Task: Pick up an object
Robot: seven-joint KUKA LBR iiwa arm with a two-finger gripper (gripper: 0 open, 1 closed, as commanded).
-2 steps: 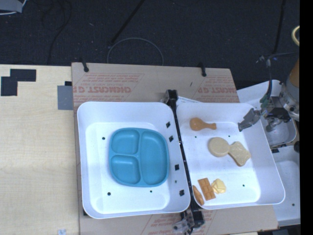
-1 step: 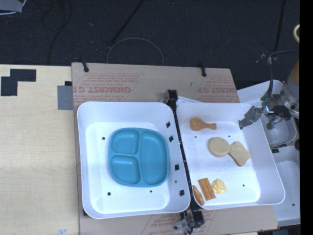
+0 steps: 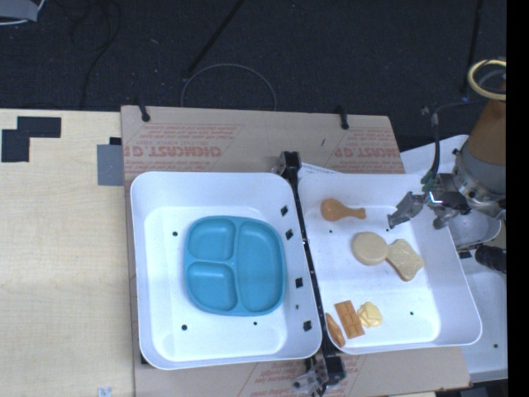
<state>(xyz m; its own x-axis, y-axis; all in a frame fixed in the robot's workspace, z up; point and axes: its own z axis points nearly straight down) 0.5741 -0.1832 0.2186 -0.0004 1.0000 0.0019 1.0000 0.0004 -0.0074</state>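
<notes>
Toast slice (image 3: pixel 405 259) lying in right bin (image 3: pixel 463 304), touching round biscuit (image 3: pixel 370 248); gripper (image 3: pixel 423 208) just above toast, splayed, gripping nothing; risks nudging biscuit, or closing on air if descending off-centre.

A dark carpet (image 3: pixel 248 40) fills the top of the view, with thin cables (image 3: pixel 227 81) looping across it. Below it lies a pale wood bench (image 3: pixel 58 246), reaching the left edge, with black patches (image 3: pixel 29 135) and a grey square (image 3: pixel 109 164) near its top edge. A brown cardboard sheet (image 3: pixel 256 143) with red print lies on the bench, clipped at its far edge. Light is even, with soft shadows.
</notes>
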